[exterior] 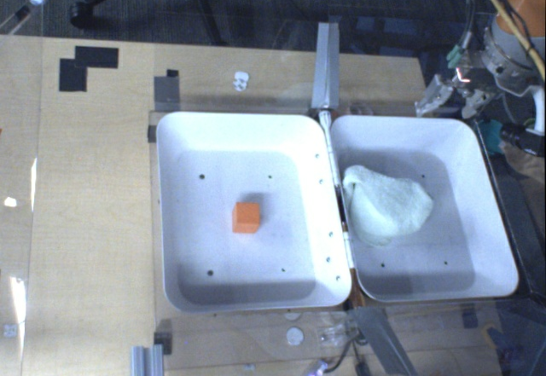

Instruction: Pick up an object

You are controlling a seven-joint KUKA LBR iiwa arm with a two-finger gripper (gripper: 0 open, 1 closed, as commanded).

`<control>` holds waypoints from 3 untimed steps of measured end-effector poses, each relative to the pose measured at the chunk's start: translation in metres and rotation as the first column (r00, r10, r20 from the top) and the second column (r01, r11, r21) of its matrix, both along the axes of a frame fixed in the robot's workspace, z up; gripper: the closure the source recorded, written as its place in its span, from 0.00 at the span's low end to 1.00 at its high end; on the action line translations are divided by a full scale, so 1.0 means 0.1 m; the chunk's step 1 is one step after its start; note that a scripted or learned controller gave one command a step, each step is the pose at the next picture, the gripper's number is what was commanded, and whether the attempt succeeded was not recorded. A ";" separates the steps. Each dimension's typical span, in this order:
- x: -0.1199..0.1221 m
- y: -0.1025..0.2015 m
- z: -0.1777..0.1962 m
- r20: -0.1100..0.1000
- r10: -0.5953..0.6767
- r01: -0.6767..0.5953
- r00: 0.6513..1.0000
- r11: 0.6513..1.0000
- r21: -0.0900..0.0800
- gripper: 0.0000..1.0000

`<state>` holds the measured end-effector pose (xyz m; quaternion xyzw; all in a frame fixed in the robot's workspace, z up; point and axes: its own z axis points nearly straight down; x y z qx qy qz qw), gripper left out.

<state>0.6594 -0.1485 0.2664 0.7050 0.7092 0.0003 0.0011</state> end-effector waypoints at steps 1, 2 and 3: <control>-0.23 -0.53 -0.25 0.002 0.033 -0.033 0.999 0.999 -0.001 0.00; -0.02 -0.13 -1.70 0.005 0.004 -0.004 1.000 1.000 -0.001 0.00; 0.00 -0.11 -1.58 0.010 0.009 -0.009 1.000 1.000 -0.002 1.00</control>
